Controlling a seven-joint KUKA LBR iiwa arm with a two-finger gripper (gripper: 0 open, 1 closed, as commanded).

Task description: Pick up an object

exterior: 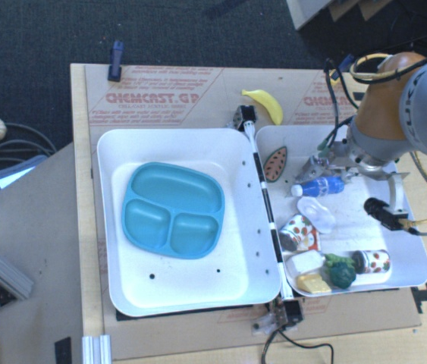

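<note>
**Pincer low over the cluttered right bin**

The pincer (327, 164) hangs just above the far end of a small blue bottle (321, 186), which lies on its side in the right bin (296, 133) with its white cap pointing at the left bin. Whether the pincer is apart or together cannot be told from this angle, and nothing can be seen clamped in it. The grey arm (403, 105) with its orange band comes in from beyond the bottle on the right.

Beside the bottle's cap end, further back, lies a flat brown oval piece (275, 163) with a dotted surface. Just in front of the bottle sits a clear, crumpled plastic item (319, 214), and past that a rounded cup (300, 233) with a busy printed pattern. Further forward of the bottle come a smooth white block (304, 262), a yellow piece (313, 283), a knobbly green lump (340, 271) and a pale jar (374, 262) on its side with red spots.

Well to the left of the bottle, the left bin (160, 279) holds a glossy blue tray (174, 209) moulded into three compartments. Behind the bottle, outside both bins, a curved yellow banana (265, 105) rests on the printed cardboard-brown tabletop (167, 97). A blue clip (115, 59) grips that tabletop's far left edge.
</note>
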